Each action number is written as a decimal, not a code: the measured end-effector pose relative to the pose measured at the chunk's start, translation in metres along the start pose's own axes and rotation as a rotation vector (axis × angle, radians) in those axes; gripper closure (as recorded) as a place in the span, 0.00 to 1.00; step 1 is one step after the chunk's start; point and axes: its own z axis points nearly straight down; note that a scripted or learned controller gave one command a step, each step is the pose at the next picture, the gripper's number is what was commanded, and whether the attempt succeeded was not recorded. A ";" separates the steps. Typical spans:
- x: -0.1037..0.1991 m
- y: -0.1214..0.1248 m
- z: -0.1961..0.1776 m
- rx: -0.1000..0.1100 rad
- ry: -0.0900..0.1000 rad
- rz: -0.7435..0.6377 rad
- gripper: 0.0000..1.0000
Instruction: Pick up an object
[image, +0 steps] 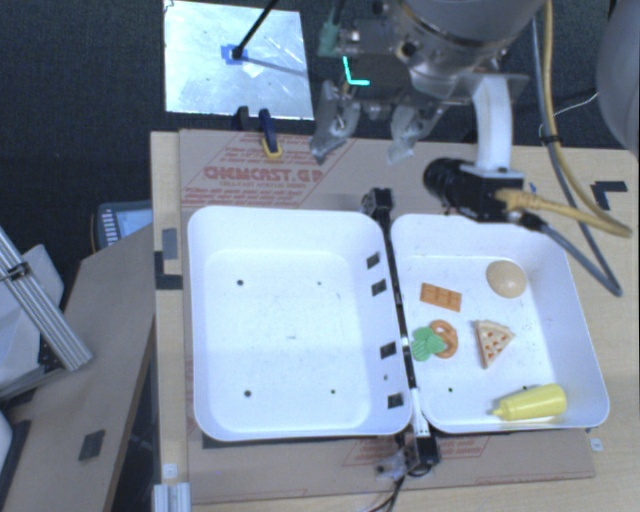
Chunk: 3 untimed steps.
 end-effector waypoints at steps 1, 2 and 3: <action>0.000 0.000 -0.011 -0.002 0.001 -0.003 1.00; 0.000 0.000 -0.011 -0.002 0.001 -0.005 0.00; 0.001 0.000 -0.023 -0.004 0.003 -0.008 1.00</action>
